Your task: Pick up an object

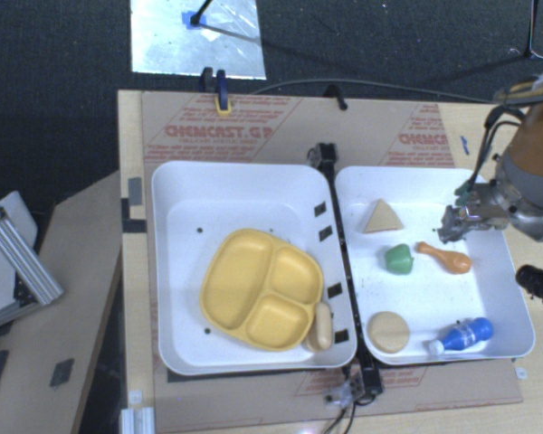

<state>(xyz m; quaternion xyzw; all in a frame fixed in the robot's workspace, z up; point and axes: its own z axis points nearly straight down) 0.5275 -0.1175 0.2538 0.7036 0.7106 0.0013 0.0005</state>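
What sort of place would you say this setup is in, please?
Probably a robotics lab test bench for grasping trials: two white bins side by side on a board, toy food such as a drumstick, and the arm's end effector reaching in.

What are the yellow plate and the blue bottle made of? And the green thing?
The yellow plate looks like smooth plastic: one even colour, rounded moulded sections, a soft shine. The blue bottle also seems plastic, glossy with a white cap end. The green thing is probably a plastic or rubbery toy vegetable; it is too small to tell which.
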